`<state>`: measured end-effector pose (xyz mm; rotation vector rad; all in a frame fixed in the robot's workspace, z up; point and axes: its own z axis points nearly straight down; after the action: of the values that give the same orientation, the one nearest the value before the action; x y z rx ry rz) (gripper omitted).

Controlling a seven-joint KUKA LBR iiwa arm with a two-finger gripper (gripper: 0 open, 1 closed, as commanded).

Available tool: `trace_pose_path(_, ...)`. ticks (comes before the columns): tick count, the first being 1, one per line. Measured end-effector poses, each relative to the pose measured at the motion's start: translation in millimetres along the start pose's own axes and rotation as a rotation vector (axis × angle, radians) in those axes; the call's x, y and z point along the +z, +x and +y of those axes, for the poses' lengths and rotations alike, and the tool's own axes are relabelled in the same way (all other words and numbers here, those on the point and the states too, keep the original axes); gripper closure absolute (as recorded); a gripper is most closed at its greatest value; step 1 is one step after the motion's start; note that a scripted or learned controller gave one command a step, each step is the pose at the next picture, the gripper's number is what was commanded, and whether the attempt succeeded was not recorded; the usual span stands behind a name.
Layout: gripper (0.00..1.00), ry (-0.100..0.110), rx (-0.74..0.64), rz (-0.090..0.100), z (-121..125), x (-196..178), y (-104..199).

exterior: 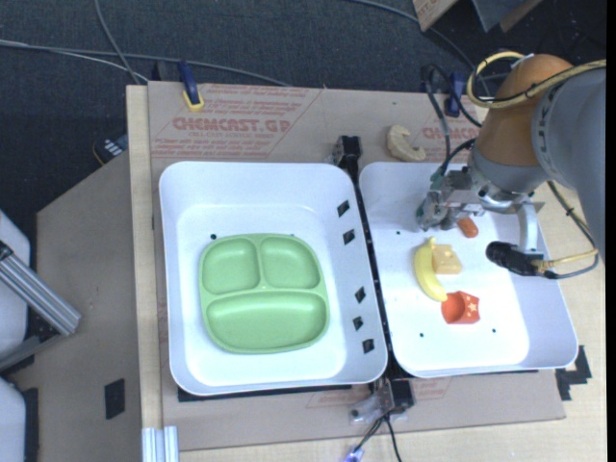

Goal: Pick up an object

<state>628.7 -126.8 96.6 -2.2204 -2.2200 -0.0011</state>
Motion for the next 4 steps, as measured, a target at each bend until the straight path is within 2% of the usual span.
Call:
trace_pose_path(1, 1.00, -0.005, 0.000, -0.002, -9, -54, 2)
trace_pose_path(3, 1.00, -0.007, -0.001, -0.002, -5, -145, 3)
trace_pose_path(4, 1.00, 0.002, -0.006, 0.001, -4, -134, 61)
